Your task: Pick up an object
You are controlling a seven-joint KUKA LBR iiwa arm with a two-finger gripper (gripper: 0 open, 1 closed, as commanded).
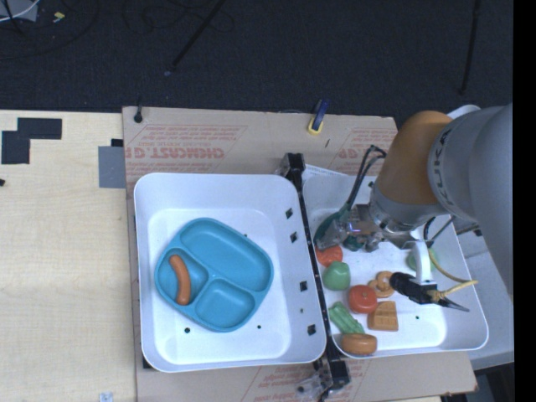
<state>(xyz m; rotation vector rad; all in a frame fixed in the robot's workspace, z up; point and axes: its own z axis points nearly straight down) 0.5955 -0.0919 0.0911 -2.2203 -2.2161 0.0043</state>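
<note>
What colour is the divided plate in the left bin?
Light blue divided plate, seen in the camera view.

The arm (452,170) runs off the right edge and covers the upper right corner of the right bin (473,329). The gripper (356,233) is a dark blur among the toys; its fingers can't be made out.

Evenly lit from above; bright, faintly glaring white bins (151,224); soft short shadows; dark upper background; slight overall blur.
</note>
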